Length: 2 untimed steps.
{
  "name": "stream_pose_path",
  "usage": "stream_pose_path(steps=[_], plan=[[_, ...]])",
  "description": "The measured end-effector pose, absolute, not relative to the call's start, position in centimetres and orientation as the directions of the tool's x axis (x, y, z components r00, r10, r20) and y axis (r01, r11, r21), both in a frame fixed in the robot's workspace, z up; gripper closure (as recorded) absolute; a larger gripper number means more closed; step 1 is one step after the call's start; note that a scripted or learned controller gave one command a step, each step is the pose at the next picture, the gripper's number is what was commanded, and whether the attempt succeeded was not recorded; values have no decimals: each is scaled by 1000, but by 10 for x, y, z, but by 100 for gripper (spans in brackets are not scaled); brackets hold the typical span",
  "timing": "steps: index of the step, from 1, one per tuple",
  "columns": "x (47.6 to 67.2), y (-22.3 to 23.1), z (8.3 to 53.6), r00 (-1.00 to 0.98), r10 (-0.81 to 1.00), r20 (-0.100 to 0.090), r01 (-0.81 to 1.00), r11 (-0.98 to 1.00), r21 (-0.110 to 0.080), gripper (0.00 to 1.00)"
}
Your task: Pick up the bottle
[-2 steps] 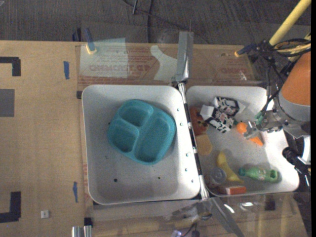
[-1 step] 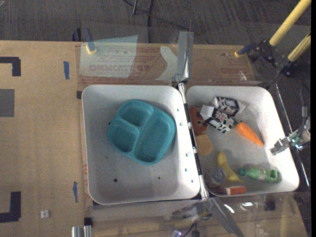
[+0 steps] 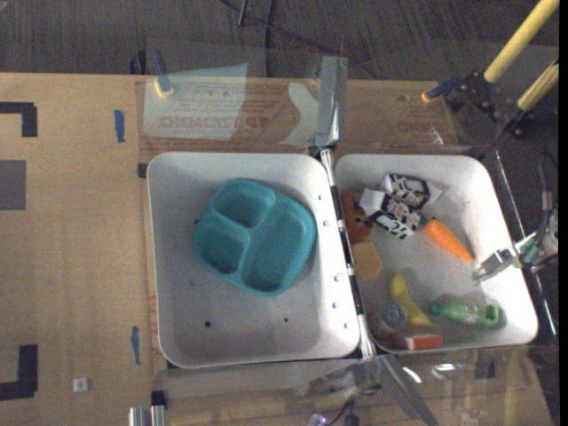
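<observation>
The green bottle (image 3: 466, 312) lies on its side in the right bin (image 3: 497, 193), near that bin's front right corner. Its length runs left to right. Just to its left are a yellow piece (image 3: 406, 295) and a small round tin (image 3: 389, 316). Nothing touches the bottle from above.
The right bin also holds an orange carrot (image 3: 448, 240), a black-and-white patterned packet (image 3: 404, 204), a red-and-white item (image 3: 422, 341) and brown pieces (image 3: 357, 222) by the divider. A small metal piece (image 3: 501, 263) sits at its right rim. A teal divided plate (image 3: 256, 236) lies in the left bin (image 3: 177, 309).
</observation>
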<state>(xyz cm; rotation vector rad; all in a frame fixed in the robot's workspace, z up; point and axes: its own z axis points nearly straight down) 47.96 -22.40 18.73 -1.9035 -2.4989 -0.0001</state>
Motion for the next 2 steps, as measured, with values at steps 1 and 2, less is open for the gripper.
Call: stream_pose_path(steps=[1,2], plan=[[491,-193,89,-339,941,-8,941,339,10,0],[483,-134,89,-168,986,-7,986,168,12,0]])
